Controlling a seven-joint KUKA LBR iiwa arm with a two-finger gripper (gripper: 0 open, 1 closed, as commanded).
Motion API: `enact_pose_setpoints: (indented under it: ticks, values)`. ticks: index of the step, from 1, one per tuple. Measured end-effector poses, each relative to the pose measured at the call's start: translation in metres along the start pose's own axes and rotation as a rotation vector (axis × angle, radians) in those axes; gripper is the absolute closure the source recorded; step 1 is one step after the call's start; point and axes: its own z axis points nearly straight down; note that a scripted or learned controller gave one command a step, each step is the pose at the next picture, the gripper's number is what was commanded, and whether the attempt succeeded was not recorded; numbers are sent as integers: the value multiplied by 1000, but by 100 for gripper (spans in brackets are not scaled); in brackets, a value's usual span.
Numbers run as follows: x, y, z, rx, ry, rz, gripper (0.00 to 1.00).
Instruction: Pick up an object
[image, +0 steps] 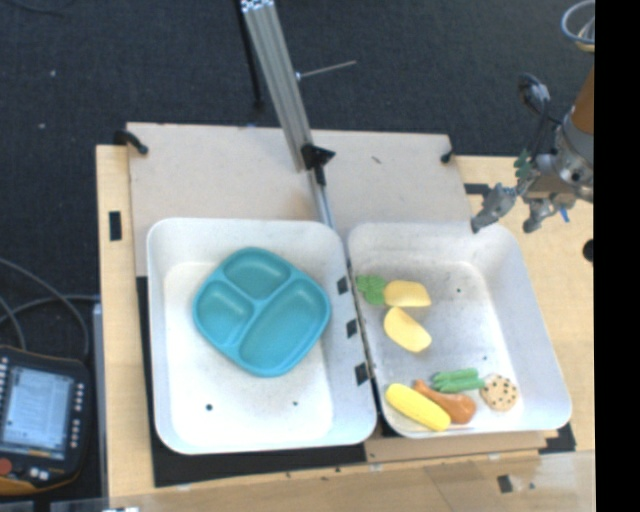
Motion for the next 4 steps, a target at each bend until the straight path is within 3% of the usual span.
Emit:
enact_pose_setpoints:
  ticks: [1,4]
  values:
    - [-1,0,0,1,-1,0,0]
    - [-12,16,169,6,0,1,0]
